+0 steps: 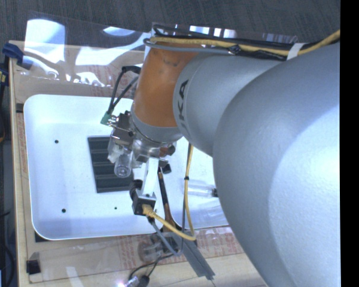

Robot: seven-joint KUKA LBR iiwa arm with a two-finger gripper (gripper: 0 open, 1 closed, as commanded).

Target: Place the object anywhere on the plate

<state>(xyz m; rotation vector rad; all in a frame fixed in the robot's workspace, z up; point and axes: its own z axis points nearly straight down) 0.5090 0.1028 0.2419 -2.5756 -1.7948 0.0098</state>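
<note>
Grey arm [269, 160] nearest the lens, bulking over the right half of the frame and cut off by its right and lower edges. Orange band [158, 85] sits above the wrist, upper centre. Gripper [124, 160] hangs below it at centre-left, over the left white bin [54, 178]; whether it is wide, narrow or holding anything cannot be told, as the wrist body and cables crowd it. A clear, rounded piece shows at its tip, hard to make out. Just beneath lies a dark ribbed slab [105, 169], partly covered by the gripper. Plate and object cannot be picked out. Yellow cable [188, 190] drops past the wrist. The right bin is mostly hidden by the arm.
</note>
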